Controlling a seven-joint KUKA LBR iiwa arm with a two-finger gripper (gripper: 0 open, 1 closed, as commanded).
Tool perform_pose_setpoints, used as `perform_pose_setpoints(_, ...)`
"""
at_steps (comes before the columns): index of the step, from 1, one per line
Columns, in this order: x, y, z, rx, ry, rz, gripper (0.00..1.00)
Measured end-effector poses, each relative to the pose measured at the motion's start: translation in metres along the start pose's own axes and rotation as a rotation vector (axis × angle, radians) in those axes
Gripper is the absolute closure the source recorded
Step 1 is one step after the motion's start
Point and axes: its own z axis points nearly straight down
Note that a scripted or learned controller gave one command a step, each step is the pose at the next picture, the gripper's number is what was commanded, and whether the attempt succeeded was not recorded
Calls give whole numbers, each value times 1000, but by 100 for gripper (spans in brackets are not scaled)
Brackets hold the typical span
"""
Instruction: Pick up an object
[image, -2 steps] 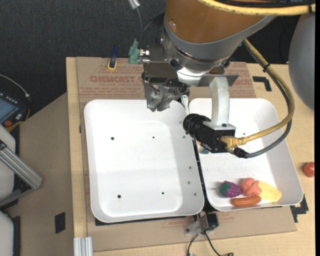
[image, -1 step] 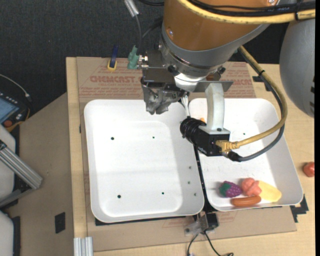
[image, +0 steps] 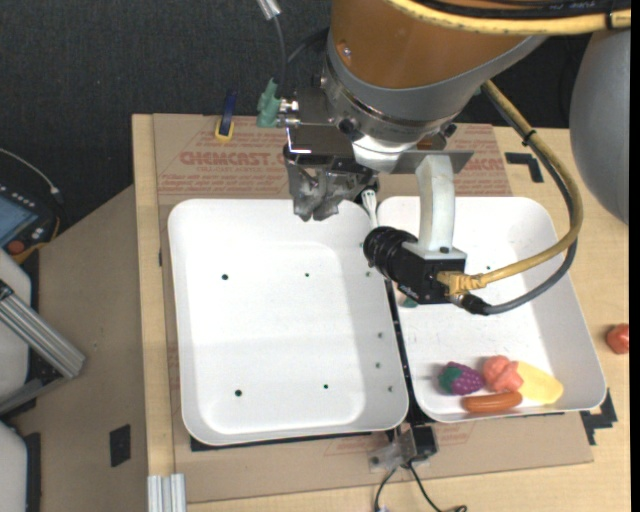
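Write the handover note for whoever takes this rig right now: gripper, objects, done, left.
Gripper: above the far edge of the left bin, nothing seen between its fingers.
Objects: purple grapes, pink piece, yellow piece and red sausage clustered in the near corner of the right bin.
Done: nothing picked.
Left: move over to the cluster, grasp one, lift.

The gripper (image: 318, 203) hangs over the left bin's (image: 200, 300) far edge, while toy foods (image: 495, 385) cluster in the right bin's (image: 560, 300) near corner, well apart.
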Motion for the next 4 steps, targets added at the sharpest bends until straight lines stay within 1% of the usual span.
perform_pose_setpoints(1, -44, -2, -43, -5, 1, 2, 100)
perform_pose_setpoints(2, 0, -2, 25, 4, -2, -2, 100)
perform_pose_setpoints(3, 0, 9, -44, -6, 2, 0, 100)
perform_pose_setpoints(4, -1, -2, 13, 4, -2, 0, 100)
